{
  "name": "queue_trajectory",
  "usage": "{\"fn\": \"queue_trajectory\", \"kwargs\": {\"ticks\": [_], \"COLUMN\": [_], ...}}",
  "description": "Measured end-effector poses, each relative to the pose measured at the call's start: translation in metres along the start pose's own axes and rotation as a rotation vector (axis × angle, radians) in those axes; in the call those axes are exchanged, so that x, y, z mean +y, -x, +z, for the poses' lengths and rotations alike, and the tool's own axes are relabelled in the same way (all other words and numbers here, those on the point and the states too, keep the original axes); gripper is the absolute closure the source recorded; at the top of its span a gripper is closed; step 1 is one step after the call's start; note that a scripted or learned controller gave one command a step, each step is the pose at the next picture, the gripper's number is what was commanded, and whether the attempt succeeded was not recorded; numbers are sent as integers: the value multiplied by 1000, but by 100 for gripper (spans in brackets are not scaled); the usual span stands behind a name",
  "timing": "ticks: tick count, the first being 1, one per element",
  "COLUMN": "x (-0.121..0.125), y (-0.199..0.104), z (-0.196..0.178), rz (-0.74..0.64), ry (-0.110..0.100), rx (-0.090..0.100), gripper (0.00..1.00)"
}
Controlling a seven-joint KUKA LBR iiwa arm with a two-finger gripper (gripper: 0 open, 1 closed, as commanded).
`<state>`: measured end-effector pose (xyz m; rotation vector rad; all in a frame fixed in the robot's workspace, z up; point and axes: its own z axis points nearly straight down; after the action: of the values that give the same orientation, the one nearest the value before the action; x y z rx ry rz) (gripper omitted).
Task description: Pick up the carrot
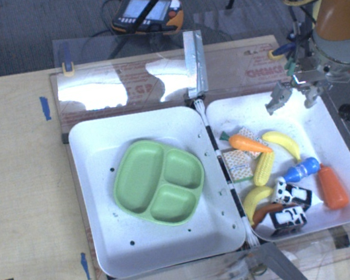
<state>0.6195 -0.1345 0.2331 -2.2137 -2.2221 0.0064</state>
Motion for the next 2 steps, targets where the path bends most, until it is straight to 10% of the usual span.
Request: {"fn": "queue_trajectory", "kwargs": {"ticks": [1,2], "x": [18,48], "y": [-39,-21], "z": [119,77], "rz": [-373,-112], "ry": [0,6], "rx": [1,-3], "gripper": [0,0]}}
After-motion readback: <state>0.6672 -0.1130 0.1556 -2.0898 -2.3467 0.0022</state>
